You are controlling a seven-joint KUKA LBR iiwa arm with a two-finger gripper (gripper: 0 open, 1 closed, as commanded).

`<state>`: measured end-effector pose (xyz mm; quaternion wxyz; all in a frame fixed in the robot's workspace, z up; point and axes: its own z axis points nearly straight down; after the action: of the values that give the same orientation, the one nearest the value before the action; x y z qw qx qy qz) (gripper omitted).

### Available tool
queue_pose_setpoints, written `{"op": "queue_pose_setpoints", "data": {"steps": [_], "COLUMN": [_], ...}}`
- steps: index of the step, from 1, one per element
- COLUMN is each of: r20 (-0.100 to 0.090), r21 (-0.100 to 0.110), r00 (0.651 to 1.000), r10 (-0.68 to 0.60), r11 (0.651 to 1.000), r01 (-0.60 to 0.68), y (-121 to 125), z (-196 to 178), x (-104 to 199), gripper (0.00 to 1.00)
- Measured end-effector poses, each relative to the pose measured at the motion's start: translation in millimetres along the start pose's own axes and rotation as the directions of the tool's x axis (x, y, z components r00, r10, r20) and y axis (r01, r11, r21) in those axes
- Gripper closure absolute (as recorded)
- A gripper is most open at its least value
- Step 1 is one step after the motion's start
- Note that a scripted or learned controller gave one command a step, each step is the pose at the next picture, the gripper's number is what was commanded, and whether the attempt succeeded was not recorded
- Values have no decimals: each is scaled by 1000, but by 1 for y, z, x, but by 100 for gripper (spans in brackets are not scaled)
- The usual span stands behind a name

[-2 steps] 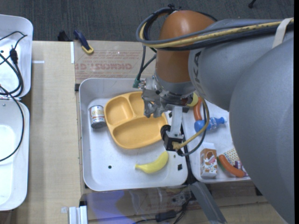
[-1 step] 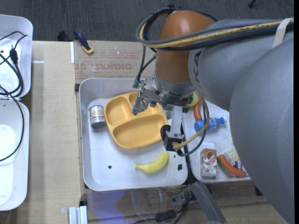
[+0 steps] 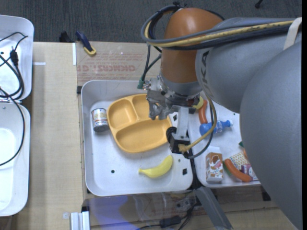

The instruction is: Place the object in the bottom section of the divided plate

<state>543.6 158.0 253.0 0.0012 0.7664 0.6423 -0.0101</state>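
Observation:
A yellow divided plate (image 3: 136,128) lies in the left of the two bins (image 3: 96,166), with two small sections at the far side and one large section nearest the front. On the bin floor just in front of the plate lies a yellow banana (image 3: 157,168). My gripper (image 3: 159,111) hangs over the plate's far right rim, well above the banana, and I see nothing held in it. The wrist hides part of the plate's right edge.
A small metal can (image 3: 100,119) stands against the plate's left side. The right bin holds a blue bottle (image 3: 217,127), an orange-red item (image 3: 204,111), a small carton (image 3: 214,167) and a sausage (image 3: 234,170). Black cables (image 3: 12,75) lie on white trays at far left.

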Motion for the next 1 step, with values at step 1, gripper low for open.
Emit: {"op": "queue_pose_setpoints", "data": {"steps": [1], "r20": [-15], "r21": [-6], "r00": [977], "r10": [213], "r11": [977], "r01": [-213], "y": [6], "z": [-77], "x": [2], "gripper": [100]}}
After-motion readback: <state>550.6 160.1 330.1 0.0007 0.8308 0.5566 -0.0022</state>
